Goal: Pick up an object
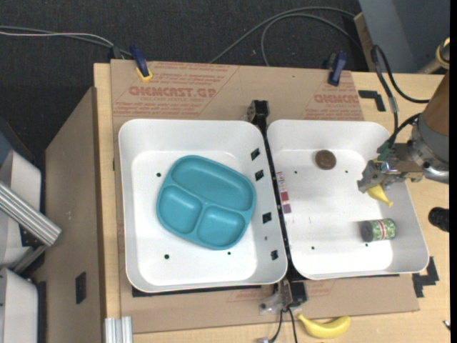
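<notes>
I had the gripper low over the right shallow white bin, near its right wall. A small yellow banana-shaped piece lay right under it; whether the fingers were wide, narrow or closed on it, I could not tell. My worry was a glancing close that pushed the piece against the wall. A round brown disc and a green can lay apart.

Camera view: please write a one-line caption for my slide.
Gripper over a yellow object in the right bin; teal tray in the left bin.
</notes>
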Tool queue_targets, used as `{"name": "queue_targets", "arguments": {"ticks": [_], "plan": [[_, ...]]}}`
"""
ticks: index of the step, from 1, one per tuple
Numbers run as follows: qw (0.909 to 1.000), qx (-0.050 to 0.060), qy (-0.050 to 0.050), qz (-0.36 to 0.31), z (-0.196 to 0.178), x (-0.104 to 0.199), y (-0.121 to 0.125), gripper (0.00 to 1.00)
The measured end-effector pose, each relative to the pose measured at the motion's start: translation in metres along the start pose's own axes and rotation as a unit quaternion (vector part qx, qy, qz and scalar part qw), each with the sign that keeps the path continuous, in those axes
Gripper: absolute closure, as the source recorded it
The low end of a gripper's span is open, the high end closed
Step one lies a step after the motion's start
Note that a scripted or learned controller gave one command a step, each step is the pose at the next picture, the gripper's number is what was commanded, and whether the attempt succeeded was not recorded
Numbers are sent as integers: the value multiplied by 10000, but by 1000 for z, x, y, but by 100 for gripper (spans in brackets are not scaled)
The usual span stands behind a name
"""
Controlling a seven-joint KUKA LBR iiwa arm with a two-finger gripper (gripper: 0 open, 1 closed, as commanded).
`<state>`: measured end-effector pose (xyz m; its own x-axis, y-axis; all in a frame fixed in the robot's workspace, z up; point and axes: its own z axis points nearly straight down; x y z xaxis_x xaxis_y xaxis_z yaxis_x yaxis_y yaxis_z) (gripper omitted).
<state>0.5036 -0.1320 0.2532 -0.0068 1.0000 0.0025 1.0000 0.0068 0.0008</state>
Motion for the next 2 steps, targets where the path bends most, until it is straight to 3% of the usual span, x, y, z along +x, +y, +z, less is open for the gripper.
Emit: {"name": "queue_targets", "arguments": {"ticks": [2], "plan": [[10000,18,-1,9,20,93,30,100]]}}
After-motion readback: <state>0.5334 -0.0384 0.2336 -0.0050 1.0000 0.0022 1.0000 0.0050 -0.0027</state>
